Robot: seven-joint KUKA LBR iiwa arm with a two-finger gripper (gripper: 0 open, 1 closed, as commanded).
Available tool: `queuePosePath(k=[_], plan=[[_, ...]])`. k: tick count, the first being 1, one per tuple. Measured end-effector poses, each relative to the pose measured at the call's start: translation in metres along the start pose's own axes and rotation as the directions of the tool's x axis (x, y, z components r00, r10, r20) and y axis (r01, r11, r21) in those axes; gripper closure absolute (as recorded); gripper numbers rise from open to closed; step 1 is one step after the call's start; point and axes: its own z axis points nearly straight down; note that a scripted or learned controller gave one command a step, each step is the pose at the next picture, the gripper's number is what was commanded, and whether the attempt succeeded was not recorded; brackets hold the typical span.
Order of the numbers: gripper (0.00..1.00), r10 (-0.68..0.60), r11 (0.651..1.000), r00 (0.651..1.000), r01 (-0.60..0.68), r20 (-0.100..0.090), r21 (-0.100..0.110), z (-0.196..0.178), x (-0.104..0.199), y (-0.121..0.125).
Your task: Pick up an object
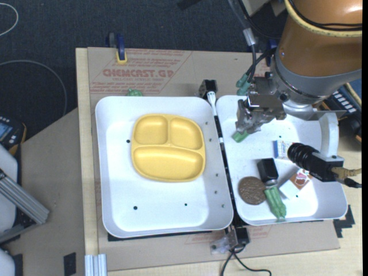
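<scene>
While reaching in from the right, hanging the gripper [248, 125] over the back left part of the right bin [307, 207], near the wall next to the left bin [115, 177]. Meeting a small green piece [240, 135] right at the gripper's lower end, yet not revealing whether gripping it or only standing over it, nor the width of the gripper's spread. Sharing the right bin with 5 other loose things, all lying nearer the front: a black block [267, 168] just behind a brown disc [251, 190], a green stick [276, 203] just beside the disc on its right, a blue and white packet [279, 149] behind the block, and a red and white packet [300, 180] further right. Showing, in the middle of the left bin, a yellow plate [168, 147] with 3 compartments, sitting flat and well apart from the gripper. Resting both bins side by side on a brown board [144, 68] bearing red lettering along its back edge.
</scene>
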Motion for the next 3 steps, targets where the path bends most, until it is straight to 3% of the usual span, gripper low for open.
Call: queuePosePath(k=[1,2,3], plan=[[1.00,-0.003,1.000,1.000,0.002,-0.003,-0.015,-0.020,-0.015,-0.002],[1.00,-0.009,1.000,1.000,0.009,-0.005,-0.021,-0.094,0.013,-0.002],[1.00,-0.014,1.000,1.000,0.014,-0.005,-0.016,-0.116,0.087,-0.004]])
